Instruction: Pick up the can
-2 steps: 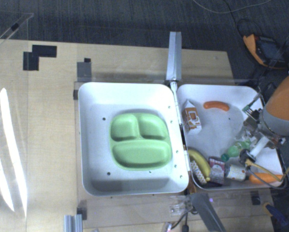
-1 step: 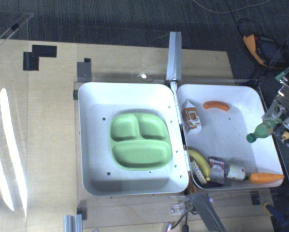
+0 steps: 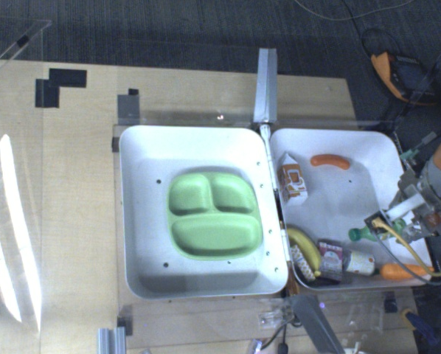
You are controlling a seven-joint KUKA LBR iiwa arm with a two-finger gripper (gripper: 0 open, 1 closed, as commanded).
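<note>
The small cylindrical can with a dark purple label and pale end [image 3: 344, 259] lies on its side along the near wall of the right-hand shallow white bin [image 3: 368, 142], wedged in a crowded corner: a yellow banana [image 3: 305, 249] curves just to its left, touching or nearly so, and an orange carrot-like piece [image 3: 399, 272] sits to its right. A green bottle-shaped item [image 3: 362, 234] lies just behind it. That packing likely matters, since a clean approach to the can has neighbours on both sides. The end effector [image 3: 397, 223] hangs at the right rim of this bin, near the green item and apart from the can; whether it is open or closed cannot be told from here, and nothing is visibly held. Farther back lie a brown-and-white carton [image 3: 293, 181] and an orange sausage-shaped toy [image 3: 330, 161]. The left white bin [image 3: 139, 198] holds a green divided plastic tray [image 3: 214, 214], well clear of the work.
</note>
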